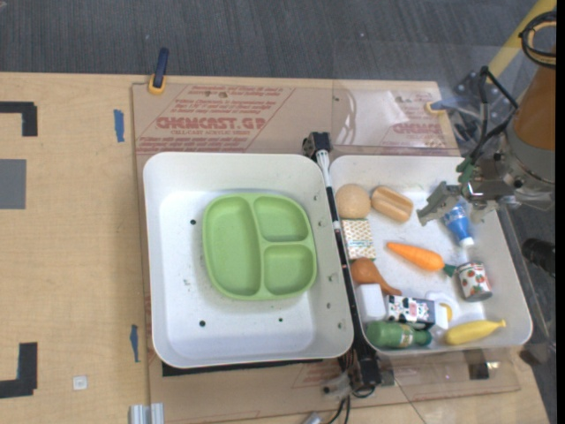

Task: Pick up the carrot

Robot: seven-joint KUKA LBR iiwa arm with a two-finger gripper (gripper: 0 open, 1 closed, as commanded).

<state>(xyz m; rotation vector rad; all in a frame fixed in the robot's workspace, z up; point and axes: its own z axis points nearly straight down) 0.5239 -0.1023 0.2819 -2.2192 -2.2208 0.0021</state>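
In the right bin [516, 281], the carrot [416, 255] lies nearly flat, its orange body pointing left and slightly up, with green leaves at its right end. It rests on the bin floor near the middle, apart from the hand [453, 203], which hovers over the bin's upper right part. The hand's grey fingers [434, 207] are spread wide, with nothing between them; a blue-and-white bottle [458, 223] lies just beneath and beside them. The arm enters from the right edge, orange band visible above the wrist.

Above and left of the carrot lie a round bun [352, 200] and a hot-dog roll [392, 203]. A patterned cracker-like block [358, 238] sits against the bin's left wall, with a chicken drumstick [372, 276] below it. To the right of the carrot's leaves stands a small strawberry-printed can [474, 281]. Along the bin's lower edge are a green bottle-shaped item [396, 333], a black-and-white carton [412, 310] and a banana [475, 329].

The left bin [168, 237] holds a green divided plate [259, 246] with three compartments. Both bins sit on a cardboard sheet [212, 117] over the tabletop [71, 237].
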